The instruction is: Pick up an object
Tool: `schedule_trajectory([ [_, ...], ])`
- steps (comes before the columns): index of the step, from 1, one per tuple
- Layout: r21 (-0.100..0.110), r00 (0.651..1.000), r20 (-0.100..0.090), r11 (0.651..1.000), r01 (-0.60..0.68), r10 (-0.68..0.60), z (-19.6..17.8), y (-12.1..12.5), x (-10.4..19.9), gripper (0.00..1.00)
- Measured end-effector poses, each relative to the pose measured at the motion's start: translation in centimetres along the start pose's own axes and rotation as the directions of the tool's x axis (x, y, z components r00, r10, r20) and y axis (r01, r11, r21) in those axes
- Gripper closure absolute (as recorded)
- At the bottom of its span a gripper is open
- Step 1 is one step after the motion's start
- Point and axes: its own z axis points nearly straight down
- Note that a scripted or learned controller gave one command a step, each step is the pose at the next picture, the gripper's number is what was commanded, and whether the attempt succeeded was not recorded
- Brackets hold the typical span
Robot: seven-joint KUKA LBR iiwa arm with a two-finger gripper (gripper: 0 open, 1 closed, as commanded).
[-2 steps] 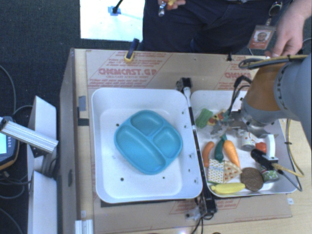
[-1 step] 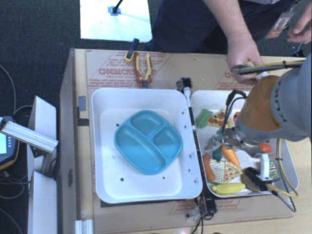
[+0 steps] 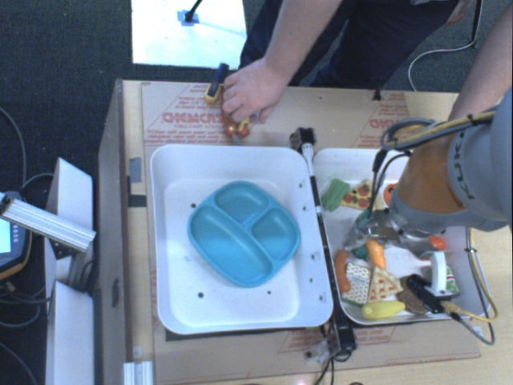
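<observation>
While the claw (image 3: 375,233) is hanging low over the right bin (image 3: 346,157), the grey wrist is covering its tips from above, so I cannot tell whether it is standing wide or narrow, and nothing is showing as held. Just below it an orange carrot-like toy (image 3: 375,254) is lying near the middle of that bin, and I am judging it the likeliest thing to be picked. A second orange piece (image 3: 343,271) is sitting just to its left, and two triangular sandwich toys (image 3: 358,284) are crowding in beneath, with a yellow banana-like toy (image 3: 383,309) along the near wall. Farther up the bin, a pizza slice toy (image 3: 358,195) and a green toy (image 3: 335,191) are lying well apart from the claw. To do the pick well, the claw should be coming straight down and centring on the orange toy across its narrow width, since a slanted approach is risking a nudge into the neighbours or a pinch on two things at once. Beyond the divider, the left bin (image 3: 172,215) is holding a blue divided plate (image 3: 243,233). At the far edge of the bench, a person's hand (image 3: 247,95) is resting on the cardboard, clear of both bins.
</observation>
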Motion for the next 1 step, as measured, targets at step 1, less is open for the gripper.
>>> schedule_trajectory([
  [1,-0.003,1.000,-0.002,1.000,0.004,-0.004,-9.31,3.37,6.06,1.00],
])
